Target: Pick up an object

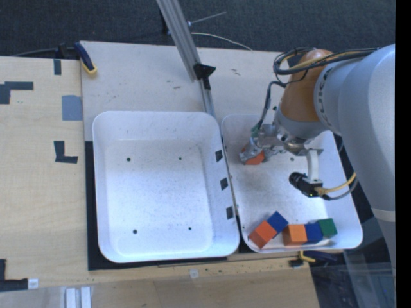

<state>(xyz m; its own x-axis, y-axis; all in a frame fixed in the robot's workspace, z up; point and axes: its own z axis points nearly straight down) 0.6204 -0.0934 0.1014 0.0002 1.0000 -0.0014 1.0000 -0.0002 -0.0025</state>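
My gripper (252, 155) hangs over the upper left part of the right bin (270, 194), close to the wall it shares with the left bin. A small orange-red block (255, 160) sits between its fingertips, and the fingers are shut on it. Along the right bin's front edge lie an orange block (261, 234), a blue block (277, 222), a second orange block (295, 234), another blue block (314, 231) and a green block (327, 227).
The left bin (154, 117) stands beside the right one. A slanted metal rail (183, 34) runs down to the gap between the bins. My grey arm (359, 108) covers the right bin's far right side. A black cable connector (303, 183) hangs below the wrist.
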